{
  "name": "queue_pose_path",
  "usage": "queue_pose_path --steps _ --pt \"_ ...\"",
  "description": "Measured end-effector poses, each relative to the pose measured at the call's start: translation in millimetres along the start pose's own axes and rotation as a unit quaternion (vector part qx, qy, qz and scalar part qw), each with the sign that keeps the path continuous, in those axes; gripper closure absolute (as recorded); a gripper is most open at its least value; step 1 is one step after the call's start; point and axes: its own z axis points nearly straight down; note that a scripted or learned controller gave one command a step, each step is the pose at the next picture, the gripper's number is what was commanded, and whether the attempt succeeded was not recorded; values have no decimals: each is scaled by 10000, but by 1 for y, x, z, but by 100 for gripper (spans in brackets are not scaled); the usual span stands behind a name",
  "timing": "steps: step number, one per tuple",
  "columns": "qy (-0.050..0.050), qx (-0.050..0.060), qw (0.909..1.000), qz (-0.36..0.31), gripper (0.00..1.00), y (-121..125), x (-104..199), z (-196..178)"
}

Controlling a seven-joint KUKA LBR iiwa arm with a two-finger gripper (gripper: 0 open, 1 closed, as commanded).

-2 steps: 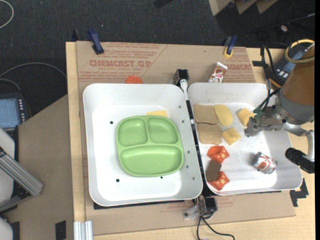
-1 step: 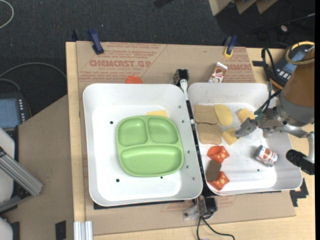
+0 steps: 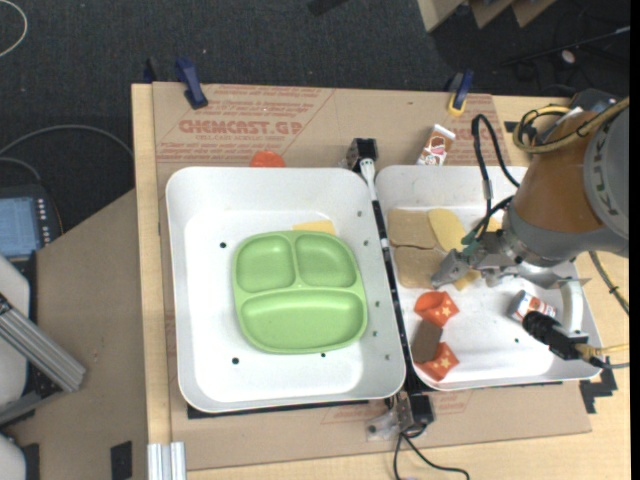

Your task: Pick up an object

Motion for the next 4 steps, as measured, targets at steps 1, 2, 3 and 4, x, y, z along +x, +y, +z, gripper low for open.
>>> queue_pose_path --steps 1,2,3,4 --pt "-5 -8 10000 9 0 -6 21 27" --pt "-39 -45 10000 36 0 12 -39 24" --pt "51 -20 10000 8 0 87 -105 23" --pt "-10 -15 10000 21 0 53 -93 24"
